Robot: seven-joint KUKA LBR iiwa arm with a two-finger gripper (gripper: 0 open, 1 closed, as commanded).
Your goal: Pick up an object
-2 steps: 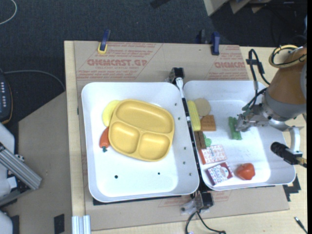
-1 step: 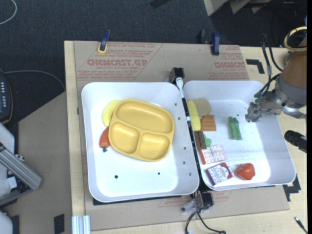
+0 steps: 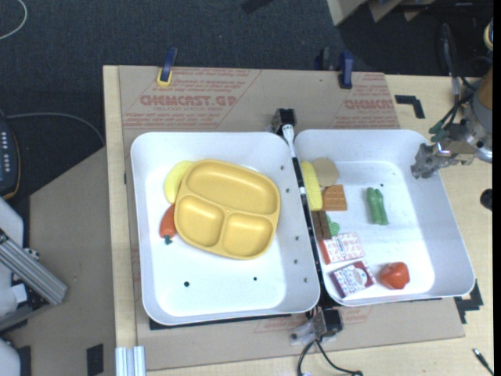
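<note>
My gripper [image 3: 427,161] hangs over the right bin's far right rim, above and to the right of the objects. The right bin [image 3: 438,210] holds a green pepper-like piece [image 3: 377,207], a red tomato-like piece [image 3: 394,275], two red-and-white packets [image 3: 343,248] [image 3: 351,278], a brown waffle-like block [image 3: 335,198], a yellow corn cob [image 3: 311,185], a tan round piece [image 3: 326,169] and a small green bit [image 3: 333,229]. Nothing shows between the fingers.
The left bin [image 3: 149,210] bears an upturned yellow divided tray [image 3: 227,208] lying over a yellow piece [image 3: 175,179] and an orange-red carrot-like piece [image 3: 167,224]. Clamps [image 3: 165,67] [image 3: 345,69] pin the cardboard at the back. Cables [image 3: 458,53] hang by the arm.
</note>
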